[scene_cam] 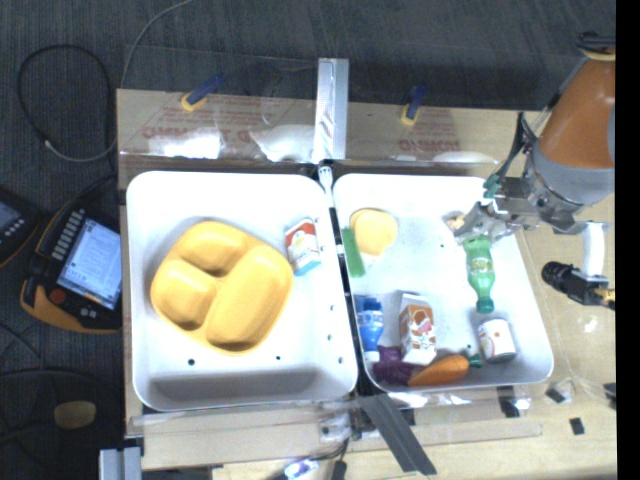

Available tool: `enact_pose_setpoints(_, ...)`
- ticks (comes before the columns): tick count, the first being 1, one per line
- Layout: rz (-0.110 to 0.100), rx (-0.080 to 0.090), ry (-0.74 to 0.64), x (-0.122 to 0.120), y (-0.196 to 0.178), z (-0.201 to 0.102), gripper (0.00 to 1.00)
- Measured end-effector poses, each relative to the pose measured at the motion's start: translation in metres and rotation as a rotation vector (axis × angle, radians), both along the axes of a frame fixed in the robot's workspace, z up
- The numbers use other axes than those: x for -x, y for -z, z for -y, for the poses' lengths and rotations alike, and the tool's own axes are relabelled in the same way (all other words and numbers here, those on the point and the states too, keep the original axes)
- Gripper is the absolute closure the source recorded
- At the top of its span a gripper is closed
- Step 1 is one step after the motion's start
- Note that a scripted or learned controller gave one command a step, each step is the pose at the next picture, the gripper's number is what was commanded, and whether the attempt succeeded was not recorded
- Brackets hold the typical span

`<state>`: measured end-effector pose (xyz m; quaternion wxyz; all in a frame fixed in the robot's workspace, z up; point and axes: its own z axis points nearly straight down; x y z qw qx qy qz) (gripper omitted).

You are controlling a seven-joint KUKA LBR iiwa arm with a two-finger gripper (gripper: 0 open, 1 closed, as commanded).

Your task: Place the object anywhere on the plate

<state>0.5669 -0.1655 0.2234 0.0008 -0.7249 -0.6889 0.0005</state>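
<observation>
Green bottle [481, 276] lengthwise, cap toward fingers [478, 220].

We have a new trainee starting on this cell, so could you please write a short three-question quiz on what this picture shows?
1. Which bin holds the yellow plate?
A. the left bin
B. the right bin
2. True or false: the carrot lies on the plate.
3. Fill in the gap: the tool is at the upper end of the green ____.

Key
1. A.
2. False: it lies at the near edge of the right bin.
3. bottle.
</observation>
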Motion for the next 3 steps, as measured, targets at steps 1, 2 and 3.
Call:
enact_pose_setpoints(1, -0.003, 0.0, 0.116, 0.026, 0.025, -0.082, 1.0)
enact_pose_setpoints(2, -0.004, 0.001, 0.165, 0.006, 0.034, -0.161, 1.0)
enact_pose_setpoints(3, -0.005, 0.002, -0.074, 0.005, 0.042, -0.226, 1.0)
